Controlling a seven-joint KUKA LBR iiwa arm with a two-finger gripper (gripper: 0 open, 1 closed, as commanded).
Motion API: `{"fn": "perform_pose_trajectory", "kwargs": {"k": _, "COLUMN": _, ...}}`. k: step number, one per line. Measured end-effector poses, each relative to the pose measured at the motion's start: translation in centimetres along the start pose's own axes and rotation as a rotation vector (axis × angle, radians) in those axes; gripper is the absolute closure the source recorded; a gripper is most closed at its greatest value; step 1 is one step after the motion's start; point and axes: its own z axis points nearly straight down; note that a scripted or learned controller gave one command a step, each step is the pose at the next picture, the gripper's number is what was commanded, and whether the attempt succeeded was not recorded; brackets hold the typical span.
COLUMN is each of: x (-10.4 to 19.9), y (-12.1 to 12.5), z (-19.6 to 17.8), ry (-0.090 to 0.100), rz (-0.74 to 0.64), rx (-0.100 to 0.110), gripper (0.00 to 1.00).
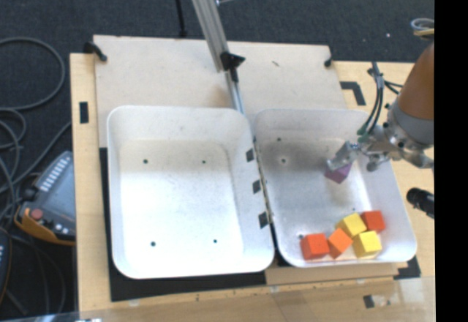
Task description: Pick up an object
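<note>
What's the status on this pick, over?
Gripper low in right bin, purple block at its fingertips, grasp unconfirmed. Orange and yellow blocks clustered at near edge, apart. Nothing obstructing.

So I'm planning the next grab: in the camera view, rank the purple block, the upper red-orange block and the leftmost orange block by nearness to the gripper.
1. purple block, right at the gripper.
2. upper red-orange block, near the bin's right wall.
3. leftmost orange block, at the front edge.
</note>
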Motion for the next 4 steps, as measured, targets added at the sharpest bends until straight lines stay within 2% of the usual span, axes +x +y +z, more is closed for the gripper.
{"fn": "perform_pose_trajectory", "kwargs": {"k": 1, "x": -1.2, "y": 3.0, "z": 11.4, "ry": -0.004, "rz": -0.002, "rx": -0.002, "gripper": 0.0}}
{"fn": "perform_pose_trajectory", "kwargs": {"k": 2, "x": 5.1, "y": 3.1, "z": 11.3, "ry": 0.002, "rz": -0.007, "rx": 0.002, "gripper": 0.0}}
{"fn": "perform_pose_trajectory", "kwargs": {"k": 3, "x": 4.3, "y": 9.3, "z": 11.1, "ry": 0.002, "rz": 0.002, "rx": 0.026, "gripper": 0.0}}
{"fn": "perform_pose_trajectory", "kwargs": {"k": 4, "x": 7.1, "y": 11.1, "z": 11.6, "ry": -0.006, "rz": 0.016, "rx": 0.077, "gripper": 0.0}}
